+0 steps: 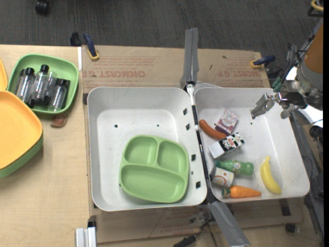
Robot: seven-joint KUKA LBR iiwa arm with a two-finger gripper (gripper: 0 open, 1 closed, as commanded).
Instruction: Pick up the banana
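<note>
The yellow banana [270, 175] lies in the right bin [257, 98], close to its right wall and near the front. My gripper [271, 108] hangs over the bin's back right corner, well behind the banana and apart from it. Its fingers are open, with nothing between them.
Also in the right bin are a brown sausage [212, 129], a pink packet [227, 120], a black-and-white box [232, 142], a green bottle [235, 166], a small carton [222, 178] and a carrot [242, 192]. A green divided plate [154, 168] lies in the left bin [103, 112].
</note>
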